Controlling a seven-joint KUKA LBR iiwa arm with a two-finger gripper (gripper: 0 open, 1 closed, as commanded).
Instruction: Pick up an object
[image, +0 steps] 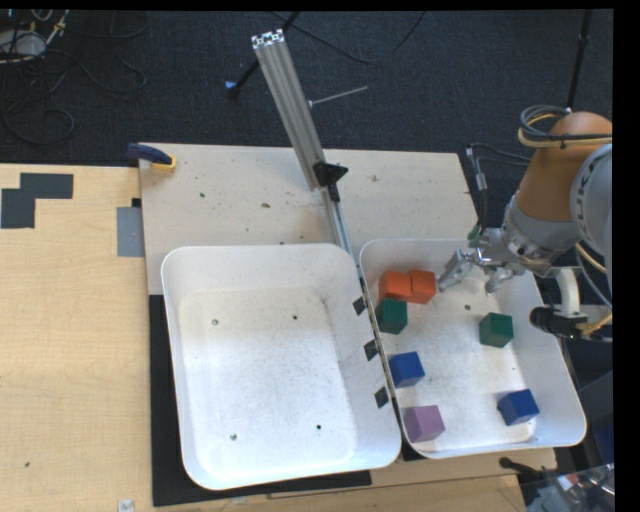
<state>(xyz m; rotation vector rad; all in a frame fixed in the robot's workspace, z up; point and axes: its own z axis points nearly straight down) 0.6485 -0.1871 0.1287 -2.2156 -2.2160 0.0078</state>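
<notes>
Reaching in from the right, the arm (560, 190) holds its pincer (462, 268) low over the right bin (560, 425), just beside the orange block (408, 286); I cannot tell its state. Nearby lie two green cubes (392, 315) (496, 329), two blue cubes (405, 368) (518, 406) and a purple cube (424, 422). The left bin (180, 270) adjoins on the counter (230, 195).

The 2 white bins (262, 262) look like smooth matt plastic (with dark specks), the bench (240, 200) like pale wood, the slanted rail (290, 100) like ribbed metal.
</notes>
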